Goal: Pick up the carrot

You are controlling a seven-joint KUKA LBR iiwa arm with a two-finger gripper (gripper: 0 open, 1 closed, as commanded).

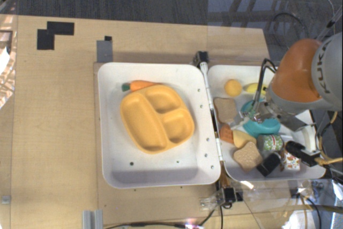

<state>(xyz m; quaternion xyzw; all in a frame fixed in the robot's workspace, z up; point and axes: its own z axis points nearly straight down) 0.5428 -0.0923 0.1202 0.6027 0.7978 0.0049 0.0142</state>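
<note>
Low in the frame, on the right, the right bin point(239, 73) is full of toy food. A round slice of bread point(247, 155) lies near its bottom edge. Just above it sit a green can point(269, 143) and a blue thing point(261, 127).

The arm point(293, 80) comes in from the right and hangs over this bin. Its claw point(256, 112) is low, right by the blue thing, in the middle of the toys. The arm hides much of it, so I cannot tell if the claw is open or closed. I see nothing held in it.

A bit higher in this bin there is a yellow ball point(232, 87).

In the middle of the frame is the left bin point(161, 175). A yellow plate point(156, 118) with 3 parts lies in it. The carrot point(140, 85) lies at the plate's upper left edge, touching it or just beside it. It points sideways, with its green end to the left. It is well apart from the claw, with the wall between the 2 bins in the way.

So I think the job is at its first step. The carrot is not yet picked up, and the claw is over the wrong bin.

Next, I think the arm needs to lift up out of the toys, cross to the upper left, and stop over the carrot. Then the claw must come down open, one side on each long side of the carrot. The plate rim is very close, so it could get bumped.
</note>
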